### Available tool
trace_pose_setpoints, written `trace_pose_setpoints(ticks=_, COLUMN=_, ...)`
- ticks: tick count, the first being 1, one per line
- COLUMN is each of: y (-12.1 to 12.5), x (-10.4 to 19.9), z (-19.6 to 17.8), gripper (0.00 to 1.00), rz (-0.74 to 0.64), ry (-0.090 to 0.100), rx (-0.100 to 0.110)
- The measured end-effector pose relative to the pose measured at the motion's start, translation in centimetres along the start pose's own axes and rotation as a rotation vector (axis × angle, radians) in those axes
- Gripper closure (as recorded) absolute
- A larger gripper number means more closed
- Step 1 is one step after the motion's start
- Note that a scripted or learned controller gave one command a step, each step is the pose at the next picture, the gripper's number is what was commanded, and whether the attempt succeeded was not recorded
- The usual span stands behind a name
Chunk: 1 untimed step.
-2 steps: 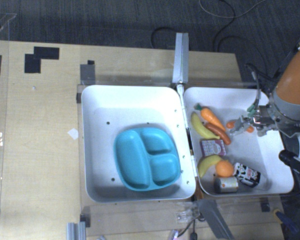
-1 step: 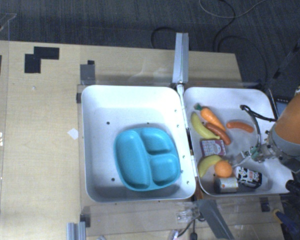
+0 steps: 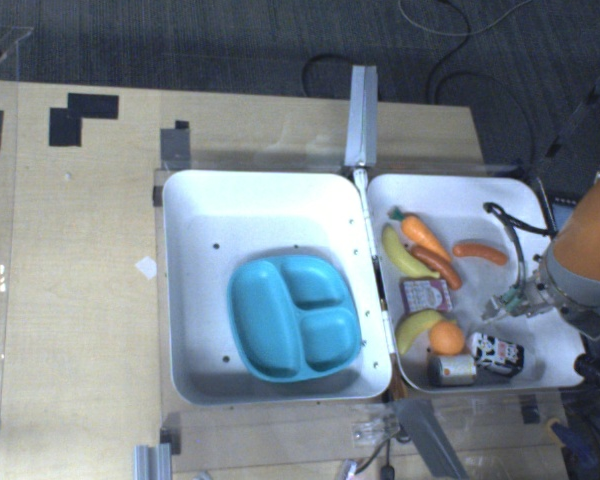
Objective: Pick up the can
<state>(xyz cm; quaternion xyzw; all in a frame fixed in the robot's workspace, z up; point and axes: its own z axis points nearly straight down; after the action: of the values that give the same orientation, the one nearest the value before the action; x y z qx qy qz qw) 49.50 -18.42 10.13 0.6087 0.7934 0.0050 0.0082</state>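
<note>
The can [image 3: 457, 369] looks hard, smooth and light, lying squeezed beside an orange [image 3: 446, 339]. Grab its round sides. I cannot tell if the end effector [image 3: 510, 303] is open.

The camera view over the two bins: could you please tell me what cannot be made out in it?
- Gripper, right bin: too small and blurred to judge.
- Grey arm with orange band: cut off by the right edge.
- Small silver metal can: label unreadable, partly hidden behind the round orange fruit.

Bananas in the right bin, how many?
2. One yellow banana lies near the divider, left of the orange carrot. A second yellow-green banana sits lower, touching the round orange fruit. More could be hidden underneath.
</note>
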Motion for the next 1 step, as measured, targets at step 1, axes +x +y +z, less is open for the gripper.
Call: trace_pose_setpoints(ticks=1, y=10.36, x=-4.95, z=-10.05, gripper=1.0, rz=-0.33, ry=0.004, rx=0.009)
